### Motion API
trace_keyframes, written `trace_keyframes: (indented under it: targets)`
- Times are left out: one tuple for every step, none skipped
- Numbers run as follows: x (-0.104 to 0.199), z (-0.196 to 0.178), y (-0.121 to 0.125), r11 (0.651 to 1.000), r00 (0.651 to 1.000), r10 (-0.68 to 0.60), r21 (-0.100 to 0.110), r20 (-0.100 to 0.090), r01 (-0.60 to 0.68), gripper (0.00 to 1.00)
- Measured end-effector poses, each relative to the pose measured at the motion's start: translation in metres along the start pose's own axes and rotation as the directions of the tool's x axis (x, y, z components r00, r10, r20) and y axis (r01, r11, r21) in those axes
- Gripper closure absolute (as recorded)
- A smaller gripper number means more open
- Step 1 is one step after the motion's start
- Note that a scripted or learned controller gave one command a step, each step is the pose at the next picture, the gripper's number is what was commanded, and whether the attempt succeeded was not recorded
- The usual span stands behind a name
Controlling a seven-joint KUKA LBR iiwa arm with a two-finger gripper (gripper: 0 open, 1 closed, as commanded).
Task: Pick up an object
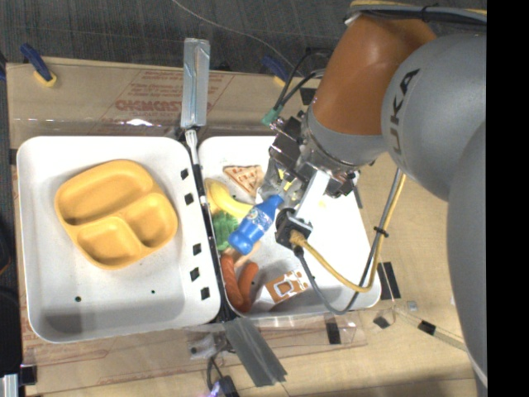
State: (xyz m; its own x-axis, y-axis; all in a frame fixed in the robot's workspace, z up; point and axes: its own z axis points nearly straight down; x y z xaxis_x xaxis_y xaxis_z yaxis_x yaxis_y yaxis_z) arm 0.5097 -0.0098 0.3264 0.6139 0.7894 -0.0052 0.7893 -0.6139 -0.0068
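Note:
My gripper (283, 195) hangs over the middle of the right bin (351, 251), under the grey and orange arm. A blue bottle (250, 228) lies at a slant just left of and below it, and its upper end runs right up to the gripper. Beside the bottle are a yellow banana (223, 200), a green item (223, 226) and a waffle piece (242, 176). A reddish sausage (240, 284) and a small brown-and-white packet (287, 287) lie near the bin's front wall.
The left bin (41, 296) holds a yellow divided tray (116, 212). A black divider with clips (197, 222) separates the bins. A yellow cable (331, 275) loops from the wrist across the right bin. Cardboard lies beneath both bins.

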Motion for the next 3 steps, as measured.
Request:
trace_keyframes:
  targets:
    - [0.000,-0.001,0.000,1.000,1.000,0.000,-0.001,-0.001,0.000,0.00]
    - [0.022,0.128,-0.039,0.997,0.997,-0.074,0.004,0.004,0.074,0.00]
    - [0.047,0.136,0.030,0.874,0.874,-0.485,-0.005,0.000,0.485,0.00]
